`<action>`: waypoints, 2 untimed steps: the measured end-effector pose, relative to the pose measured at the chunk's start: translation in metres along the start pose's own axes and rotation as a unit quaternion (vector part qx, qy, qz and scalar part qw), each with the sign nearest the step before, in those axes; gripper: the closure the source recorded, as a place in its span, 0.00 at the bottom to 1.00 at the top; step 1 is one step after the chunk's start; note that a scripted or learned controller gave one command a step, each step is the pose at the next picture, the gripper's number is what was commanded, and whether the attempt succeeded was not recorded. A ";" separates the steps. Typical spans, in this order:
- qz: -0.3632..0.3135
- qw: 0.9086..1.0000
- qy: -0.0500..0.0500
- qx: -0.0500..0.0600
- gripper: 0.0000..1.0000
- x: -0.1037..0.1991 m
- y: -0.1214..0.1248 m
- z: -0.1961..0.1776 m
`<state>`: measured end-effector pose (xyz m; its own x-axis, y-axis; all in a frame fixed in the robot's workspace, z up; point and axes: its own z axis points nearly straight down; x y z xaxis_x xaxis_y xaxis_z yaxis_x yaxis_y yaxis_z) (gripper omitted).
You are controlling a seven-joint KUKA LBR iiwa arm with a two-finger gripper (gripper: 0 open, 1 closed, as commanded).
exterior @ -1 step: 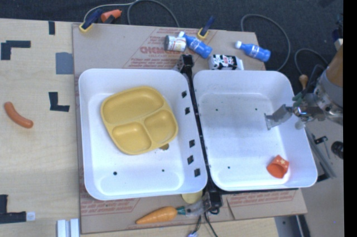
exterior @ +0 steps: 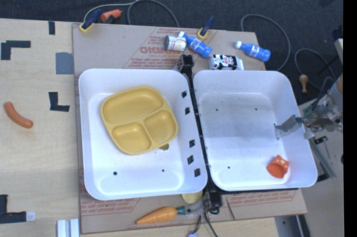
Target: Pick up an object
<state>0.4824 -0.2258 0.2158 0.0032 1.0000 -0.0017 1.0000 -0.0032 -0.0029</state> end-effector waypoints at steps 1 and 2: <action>-0.004 1.000 -0.001 -0.004 0.00 0.084 0.002 0.134; -0.003 1.000 -0.001 -0.004 0.00 0.104 0.061 0.129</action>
<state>0.5437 -0.1226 0.0867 -0.0035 1.0000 -0.0029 1.0000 0.0036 0.0048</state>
